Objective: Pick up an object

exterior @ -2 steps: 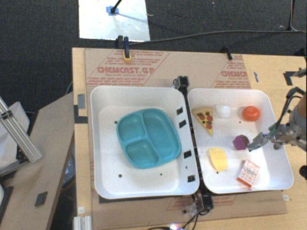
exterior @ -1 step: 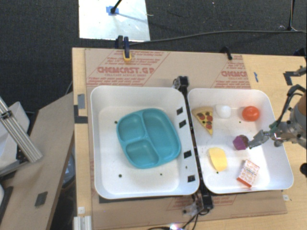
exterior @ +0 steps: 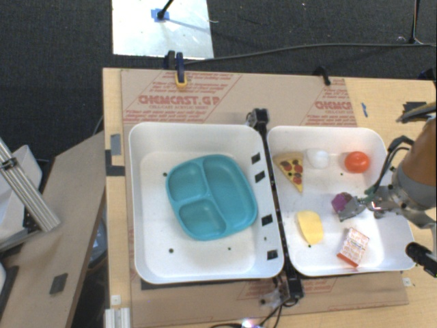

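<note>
In the camera view, the arm [exterior: 418,176] is being seen reaching in from the right over the right bin [exterior: 382,265], and the pincer [exterior: 356,207] is being held low at that bin's middle, pointing toward the view's left. A small purple thing [exterior: 341,201] is lying right at the pincer's tip, on its left side; the two are being shown touching or nearly so, but whether the purple thing is being gripped between the fingers or merely sitting against them cannot be told, and how far the pincer is open cannot be told either. This is the relation on which the coming move is judged to be turning: the purple thing is lying straight ahead of the pincer, along the line of its reach, so a short advance and a closing would seem to be called for rather than any sideways shift. The purple thing is looking compact, with no clear long axis. Other things are being kept apart from it in the same bin: a yellow piece [exterior: 311,227] below and to its left, a pizza slice [exterior: 291,169] near the bin's upper left corner, a white ball [exterior: 317,158] and an orange ball [exterior: 356,161] along the far wall, and a red-and-white packet [exterior: 354,247] near the front. In the left bin [exterior: 147,203] a teal tray [exterior: 212,197] is lying, well apart from the pincer. Both bins are being carried by the table [exterior: 225,94].
</note>
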Controlling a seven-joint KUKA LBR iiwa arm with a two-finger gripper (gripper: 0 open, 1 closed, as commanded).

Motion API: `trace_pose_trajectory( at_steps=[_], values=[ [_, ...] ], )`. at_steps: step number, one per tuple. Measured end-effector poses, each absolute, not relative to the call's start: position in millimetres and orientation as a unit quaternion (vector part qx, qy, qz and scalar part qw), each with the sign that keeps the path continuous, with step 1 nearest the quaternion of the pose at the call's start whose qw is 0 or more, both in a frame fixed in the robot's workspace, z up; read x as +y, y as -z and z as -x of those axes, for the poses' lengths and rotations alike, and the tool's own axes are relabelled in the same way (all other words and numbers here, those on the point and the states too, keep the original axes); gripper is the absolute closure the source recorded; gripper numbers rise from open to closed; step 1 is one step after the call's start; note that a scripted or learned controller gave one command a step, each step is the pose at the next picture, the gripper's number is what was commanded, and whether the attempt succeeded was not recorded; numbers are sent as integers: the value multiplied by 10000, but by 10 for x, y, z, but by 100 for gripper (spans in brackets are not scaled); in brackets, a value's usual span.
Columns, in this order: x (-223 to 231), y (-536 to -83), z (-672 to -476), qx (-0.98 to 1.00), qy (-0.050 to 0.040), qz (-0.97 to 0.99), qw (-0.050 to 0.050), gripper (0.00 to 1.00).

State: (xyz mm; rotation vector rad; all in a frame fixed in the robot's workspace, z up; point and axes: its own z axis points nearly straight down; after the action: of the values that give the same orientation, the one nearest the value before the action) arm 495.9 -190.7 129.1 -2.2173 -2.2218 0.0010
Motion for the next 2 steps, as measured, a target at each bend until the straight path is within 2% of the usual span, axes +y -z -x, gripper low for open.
trace_pose_trajectory(
  at_steps=[1, 2],
  values=[
    [-1904, -825, -4964, -7074, 2, 7068, 2, 0],
    [-1907, -955, -4978, -7079, 12, 7063, -17, 100]
  ],
)
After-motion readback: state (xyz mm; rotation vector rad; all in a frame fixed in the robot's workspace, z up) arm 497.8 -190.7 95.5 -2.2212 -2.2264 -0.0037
